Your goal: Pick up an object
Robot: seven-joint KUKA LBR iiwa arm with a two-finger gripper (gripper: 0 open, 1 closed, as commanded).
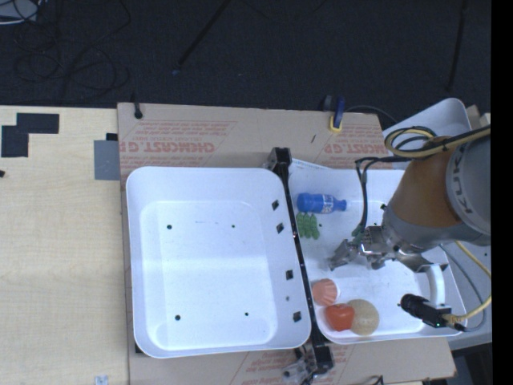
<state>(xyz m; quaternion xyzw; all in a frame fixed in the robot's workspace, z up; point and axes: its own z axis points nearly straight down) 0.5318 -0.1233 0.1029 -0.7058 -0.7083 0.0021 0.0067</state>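
Nearest the camera in the right bin (377,337), a red ball (340,317), a cream ball (364,316) and a pink ball (325,291) huddle at its near edge. Just beyond them the gripper (346,255) hangs over the bin floor, fingers spread, pinching nothing. Farther back lie a green toy (309,227) and a blue bottle (319,204). The arm (433,199) slants in over the bin's right side.
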